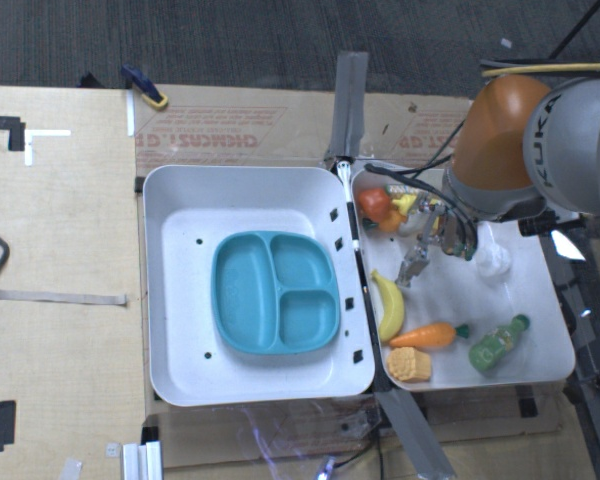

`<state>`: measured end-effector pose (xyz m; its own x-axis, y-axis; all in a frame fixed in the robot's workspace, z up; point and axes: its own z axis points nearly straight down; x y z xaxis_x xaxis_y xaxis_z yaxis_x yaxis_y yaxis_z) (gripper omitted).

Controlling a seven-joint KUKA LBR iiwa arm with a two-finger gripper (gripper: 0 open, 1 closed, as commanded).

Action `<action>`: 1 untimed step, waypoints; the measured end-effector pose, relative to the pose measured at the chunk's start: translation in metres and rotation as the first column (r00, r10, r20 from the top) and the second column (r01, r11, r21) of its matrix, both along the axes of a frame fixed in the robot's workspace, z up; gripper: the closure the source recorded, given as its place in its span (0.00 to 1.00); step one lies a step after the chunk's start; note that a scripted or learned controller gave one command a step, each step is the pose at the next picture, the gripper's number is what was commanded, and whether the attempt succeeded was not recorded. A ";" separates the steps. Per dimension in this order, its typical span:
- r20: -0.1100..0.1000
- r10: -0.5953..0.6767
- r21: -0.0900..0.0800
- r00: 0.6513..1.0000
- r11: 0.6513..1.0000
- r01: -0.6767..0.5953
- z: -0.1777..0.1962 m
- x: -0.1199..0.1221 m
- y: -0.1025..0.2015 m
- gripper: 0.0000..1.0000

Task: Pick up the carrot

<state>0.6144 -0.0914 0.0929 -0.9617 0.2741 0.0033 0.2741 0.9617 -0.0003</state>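
**Pincer above right bin — carrot untouched**

We cannot tell the pincer's [416,264] state — its tips blur against the bin [540,363]. The carrot [423,337] lies near the front wall, between banana [387,306] and green bottle [498,344], corn [409,366] just beside it. We note a tomato [374,203] partly hidden behind the wrist.

Dark grey carpet [280,13] is covering the floor beyond the bench. A pale wood benchtop [55,268] is lying at left, with brown cardboard [240,133] showing behind the bins under even lighting.
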 end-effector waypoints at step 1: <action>0.006 0.010 -0.001 1.000 1.000 -0.010 0.100 -0.066 0.028 0.00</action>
<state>0.5486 -0.0636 0.1925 -0.9644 0.2645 -0.0032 0.2645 0.9644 0.0001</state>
